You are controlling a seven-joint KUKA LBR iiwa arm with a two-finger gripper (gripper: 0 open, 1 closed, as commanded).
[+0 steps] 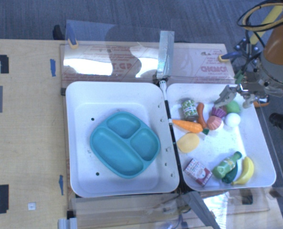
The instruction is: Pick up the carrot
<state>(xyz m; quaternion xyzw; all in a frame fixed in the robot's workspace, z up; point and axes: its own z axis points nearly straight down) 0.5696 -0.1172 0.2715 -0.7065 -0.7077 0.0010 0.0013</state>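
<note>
Claw [236,95] hovers open at rt bin's [263,142] 1 o'clock corner — carrot [188,125] lies apart, toward 9.

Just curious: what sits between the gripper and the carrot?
In the camera view, between the gripper and carrot lie a purple-pink toy and a sausage.

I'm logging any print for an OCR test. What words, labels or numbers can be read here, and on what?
Nothing reads for certain.
Red print on the board behind the bins: too blurred, seemingly upside down.
Can label: too small.
Red box: too small.
Green bottle label: too small.
</note>
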